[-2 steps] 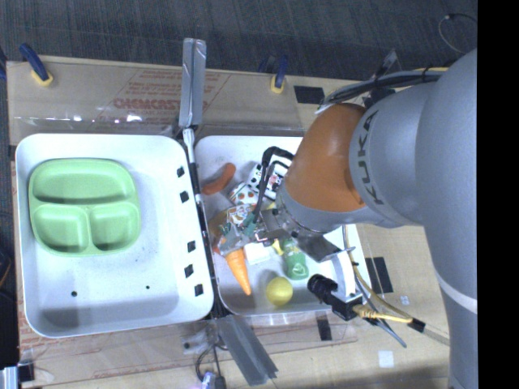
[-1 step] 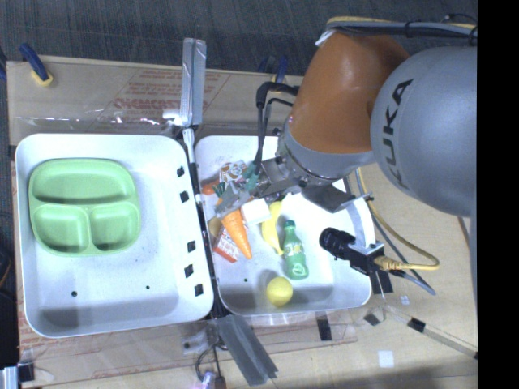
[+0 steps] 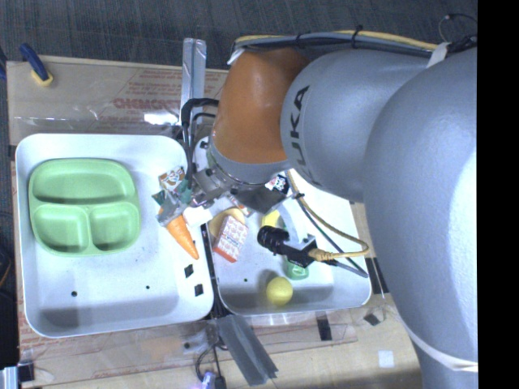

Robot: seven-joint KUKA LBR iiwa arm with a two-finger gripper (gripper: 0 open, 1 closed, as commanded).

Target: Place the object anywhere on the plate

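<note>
The carrot, the likely object, lies near the right wall of the left bin, point toward the lower right, at mid-frame. The green plate sits apart at the bin's upper left. The pincer hangs just above the carrot, beside a small carton; the arm's bulk hides much of the right bin, and the pincer's state cannot be told.

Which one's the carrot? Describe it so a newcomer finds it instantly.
Start at the left white bin, the one holding the green divided plate. Go to that bin's right wall; the carrot lies there, right of the plate. It is the only orange cone, tapering down toward the divider.
</note>
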